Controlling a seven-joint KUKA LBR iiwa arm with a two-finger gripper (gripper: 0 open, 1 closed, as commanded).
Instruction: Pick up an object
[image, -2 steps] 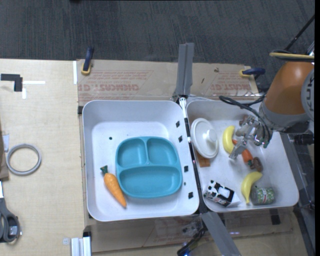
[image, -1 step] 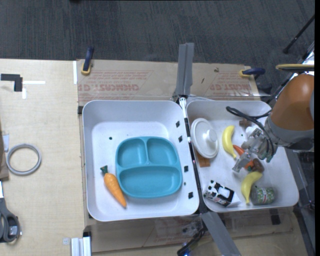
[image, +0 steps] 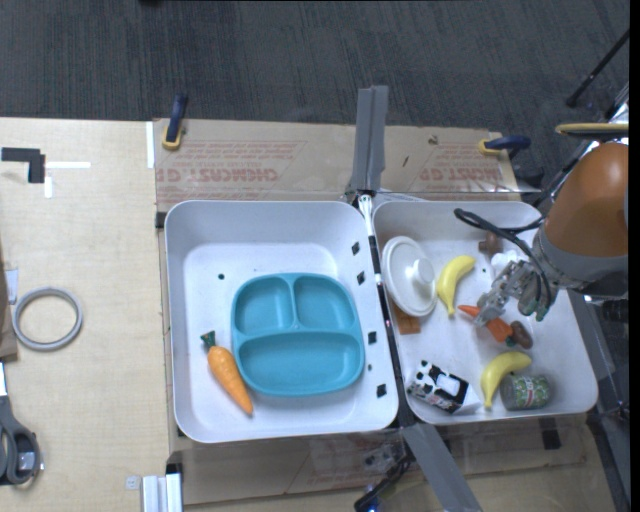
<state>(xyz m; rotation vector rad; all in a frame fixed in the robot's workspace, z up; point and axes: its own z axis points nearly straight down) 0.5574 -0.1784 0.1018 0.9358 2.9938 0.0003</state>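
scissors (image: 15, 452) cut off — gripper (image: 497, 305) fingertips indistinct

A dark grey carpeted floor (image: 300, 50) runs across the top. Below it lies the pale wood counter (image: 80, 230), partly covered by printed brown cardboard (image: 260, 160) — held at its far edge by two blue-and-yellow clamps (image: 176, 120). Light is even — no hard shadows.

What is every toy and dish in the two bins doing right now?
Blue divided plate: flat in the left bin, nothing on it.
Big carrot: lying beside the plate.
White bowl: tipped against the right bin's wall.
Upper banana: lying loose.
Lower banana: lying against the green can.
Gripper: low over a small carrot.
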